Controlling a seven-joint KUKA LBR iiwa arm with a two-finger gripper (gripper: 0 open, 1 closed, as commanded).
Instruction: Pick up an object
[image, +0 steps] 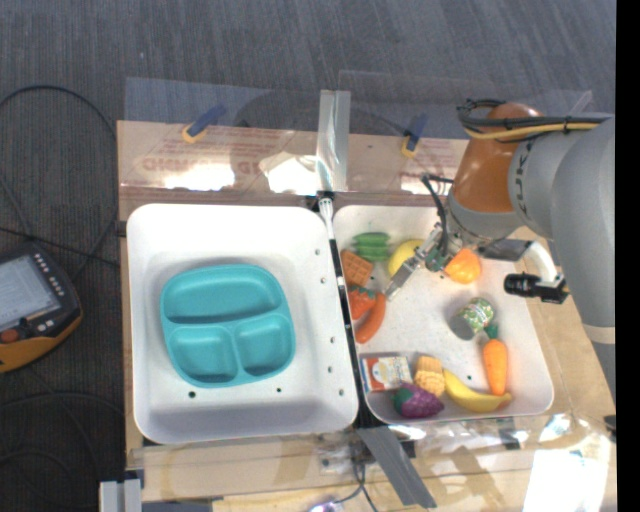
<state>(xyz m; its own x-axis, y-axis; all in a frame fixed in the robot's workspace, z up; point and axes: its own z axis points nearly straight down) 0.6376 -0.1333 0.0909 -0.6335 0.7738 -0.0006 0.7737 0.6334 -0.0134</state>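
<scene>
A single fixed camera looks down on the bench from above, at a slant rather than straight down; the far edge of the bench lies toward the top of the frame, the near edge toward the bottom; it stands far enough off to take in both white bins whole, the left bin across the middle left and the right bin across the middle right, with grey carpet along the top and left; the arm enters from the right edge, its bulk close to the lens in the upper right.
</scene>
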